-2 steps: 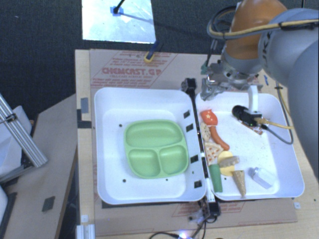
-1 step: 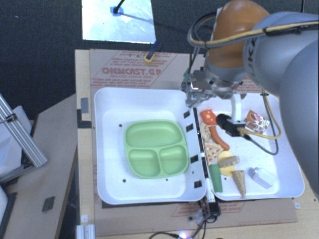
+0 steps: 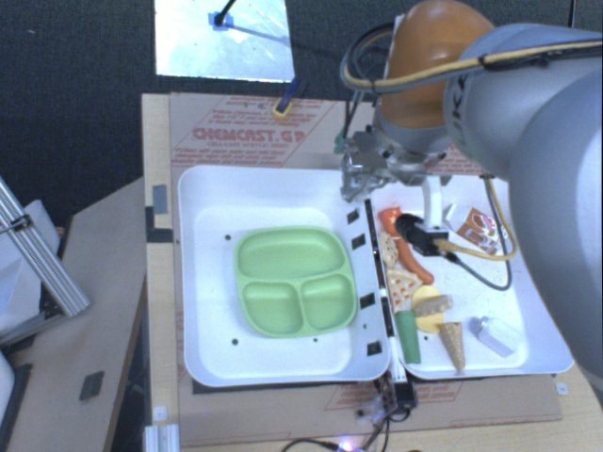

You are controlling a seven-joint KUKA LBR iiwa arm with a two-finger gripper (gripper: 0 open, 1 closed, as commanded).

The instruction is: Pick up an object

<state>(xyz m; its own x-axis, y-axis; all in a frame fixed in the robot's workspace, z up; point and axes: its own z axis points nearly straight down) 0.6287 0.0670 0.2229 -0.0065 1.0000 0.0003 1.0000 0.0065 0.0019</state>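
Observation:
My gripper (image 3: 359,183) hangs over the far end of the divider between the two bins, below the orange wrist band. The right bin (image 3: 537,332) holds several toy foods along its left side: an orange carrot-like piece (image 3: 412,260), a waffle (image 3: 401,286), a yellow slice (image 3: 430,313), a green cylinder (image 3: 407,336) and an ice-cream cone (image 3: 453,345). A red and white packet (image 3: 477,230) lies farther right, and a small white bottle (image 3: 492,336) sits near the front. The gripper stands beyond the toys, and I see nothing between its fingers.
The left bin (image 3: 212,205) holds a green divided plate (image 3: 293,281) in its middle. A shiny foil sheet (image 3: 224,26) lies behind the bins. The big grey arm (image 3: 537,130) covers the right bin's far right part.

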